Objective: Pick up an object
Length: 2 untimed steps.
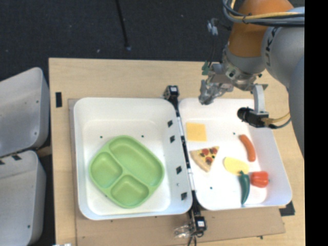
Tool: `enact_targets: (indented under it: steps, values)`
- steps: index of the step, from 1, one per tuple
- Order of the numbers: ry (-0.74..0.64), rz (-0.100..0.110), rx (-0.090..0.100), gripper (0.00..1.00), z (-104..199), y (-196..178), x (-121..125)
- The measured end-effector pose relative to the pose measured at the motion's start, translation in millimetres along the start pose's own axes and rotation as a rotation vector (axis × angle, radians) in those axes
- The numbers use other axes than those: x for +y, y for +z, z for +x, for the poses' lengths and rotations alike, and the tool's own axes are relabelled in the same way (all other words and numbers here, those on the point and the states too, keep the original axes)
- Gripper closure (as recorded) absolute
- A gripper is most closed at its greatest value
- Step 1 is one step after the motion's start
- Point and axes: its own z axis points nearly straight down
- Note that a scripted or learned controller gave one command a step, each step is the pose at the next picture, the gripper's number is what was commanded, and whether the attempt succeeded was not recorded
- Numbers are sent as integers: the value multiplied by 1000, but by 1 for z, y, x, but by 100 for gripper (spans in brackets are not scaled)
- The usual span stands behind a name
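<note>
Hovering at the far rim of the right bin (277, 152), the gripper (207, 97) hangs above the cheese slice (196, 131), whether spread or closed I cannot tell; pizza slice (205, 156), sausage (247, 147) and peppers lie loose for picking; the left bin (82, 137) holds a green tray (126, 171).

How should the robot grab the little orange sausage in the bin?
Probably grip the sausage across its thin middle, coming straight down from above. It lies flat in the right bin, long and narrow, slanting, so the jaws should close on its two long sides. There is bare floor on both sides.
</note>
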Motion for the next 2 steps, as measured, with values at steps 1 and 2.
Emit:
enact_targets:
  steps: [1,2]
  values:
    - [1,2,0,100,51,10,-22]
    - [0,0,0,100,97,13,-21]
